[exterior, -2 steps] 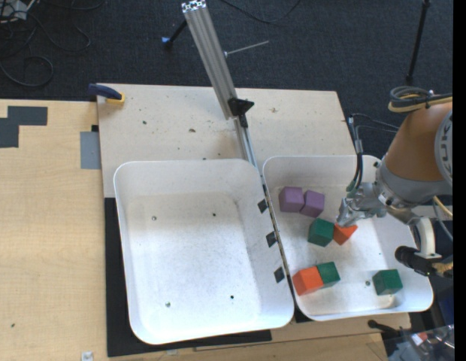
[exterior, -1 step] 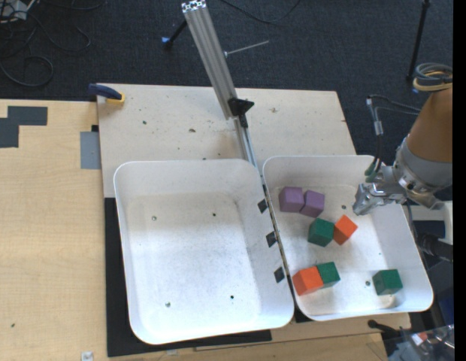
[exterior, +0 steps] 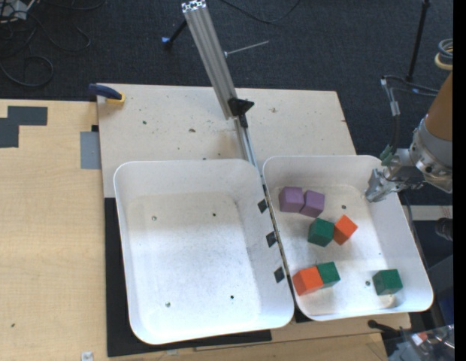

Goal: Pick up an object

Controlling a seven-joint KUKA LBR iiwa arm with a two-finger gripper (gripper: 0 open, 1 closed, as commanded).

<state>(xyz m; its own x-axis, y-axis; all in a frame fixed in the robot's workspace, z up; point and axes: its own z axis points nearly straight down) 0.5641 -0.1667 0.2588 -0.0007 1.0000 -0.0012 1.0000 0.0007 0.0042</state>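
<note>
The right bin (exterior: 346, 167) holds several small blocks. Two purple blocks (exterior: 301, 200) lie side by side near its back left. A green block (exterior: 320, 232) touches an orange block (exterior: 344, 229) in the middle. Another orange block (exterior: 308, 280) and green block (exterior: 328, 273) sit together at the front left, and a lone green block (exterior: 387, 281) rests at the front right. My gripper (exterior: 376, 187) hangs over the right bin's back right corner, apart from all blocks, with nothing visible in it.
The left bin (exterior: 128, 173) stands beside the right one, with black clips along the shared rim. A slanted aluminium bar (exterior: 214, 59) rises behind the bins. A blue and yellow clamp (exterior: 107, 92) sits at the bench's back left.
</note>
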